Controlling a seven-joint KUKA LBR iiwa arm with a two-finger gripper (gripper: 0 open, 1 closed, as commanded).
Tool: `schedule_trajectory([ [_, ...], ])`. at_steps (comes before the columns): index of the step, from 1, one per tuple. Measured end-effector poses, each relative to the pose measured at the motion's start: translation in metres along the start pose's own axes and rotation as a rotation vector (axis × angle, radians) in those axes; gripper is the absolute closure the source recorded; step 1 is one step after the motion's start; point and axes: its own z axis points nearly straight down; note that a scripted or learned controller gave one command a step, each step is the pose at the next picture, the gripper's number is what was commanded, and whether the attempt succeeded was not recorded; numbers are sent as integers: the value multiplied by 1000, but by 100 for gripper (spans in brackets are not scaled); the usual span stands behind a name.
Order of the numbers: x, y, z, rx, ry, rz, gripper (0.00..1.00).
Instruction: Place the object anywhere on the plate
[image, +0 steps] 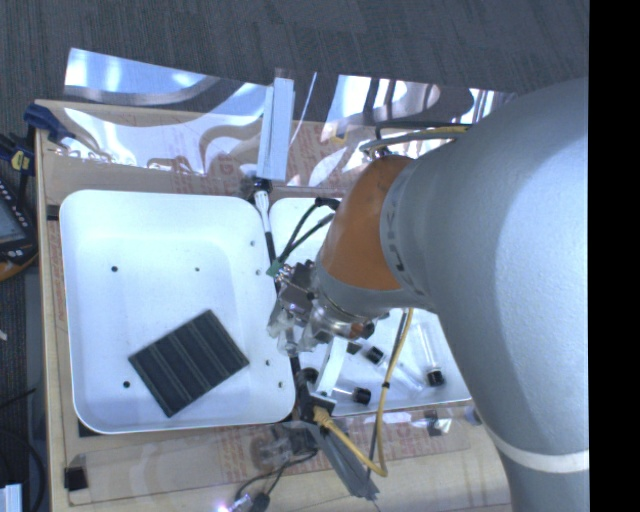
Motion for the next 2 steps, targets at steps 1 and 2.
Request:
schedule_trajectory([
  [1, 117, -18, -22, -3, 0, -61, 100],
  [2, 117, -20, -30, 3, -4, -70, 100],
])
